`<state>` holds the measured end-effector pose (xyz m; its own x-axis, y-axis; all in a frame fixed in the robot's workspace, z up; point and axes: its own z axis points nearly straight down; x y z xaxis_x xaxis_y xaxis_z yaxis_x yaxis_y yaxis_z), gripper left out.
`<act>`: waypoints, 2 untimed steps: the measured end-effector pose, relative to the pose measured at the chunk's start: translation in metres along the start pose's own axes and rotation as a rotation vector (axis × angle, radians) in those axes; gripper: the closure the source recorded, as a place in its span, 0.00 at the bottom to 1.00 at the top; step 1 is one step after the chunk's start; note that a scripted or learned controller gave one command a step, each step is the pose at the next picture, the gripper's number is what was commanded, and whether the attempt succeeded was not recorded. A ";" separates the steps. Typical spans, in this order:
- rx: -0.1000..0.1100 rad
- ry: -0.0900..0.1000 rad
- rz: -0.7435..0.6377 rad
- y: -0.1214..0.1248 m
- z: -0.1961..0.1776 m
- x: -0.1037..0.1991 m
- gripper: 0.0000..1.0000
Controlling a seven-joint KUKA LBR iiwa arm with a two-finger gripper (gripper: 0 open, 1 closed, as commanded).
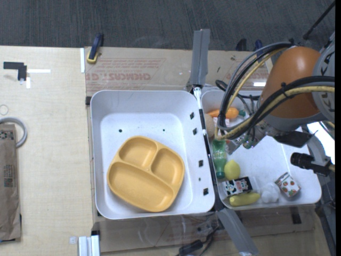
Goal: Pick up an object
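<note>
Arm (298, 89) hides part of the right bin (314, 196)

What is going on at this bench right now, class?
A grey KUKA arm with an orange band reaches from the right over the right white bin, which holds a yellow lemon, a green bottle and a yellow banana. The left white bin holds a yellow divided plate. Nothing is visibly gripped.
</note>
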<state>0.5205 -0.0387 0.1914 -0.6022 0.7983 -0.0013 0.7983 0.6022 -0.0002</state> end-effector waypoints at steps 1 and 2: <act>0.000 -0.001 0.106 0.025 0.000 -0.041 0.00; 0.001 -0.001 0.174 0.025 0.059 -0.106 0.00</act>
<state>0.6044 -0.1080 0.1327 -0.4547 0.8907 -0.0020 0.8907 0.4547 -0.0011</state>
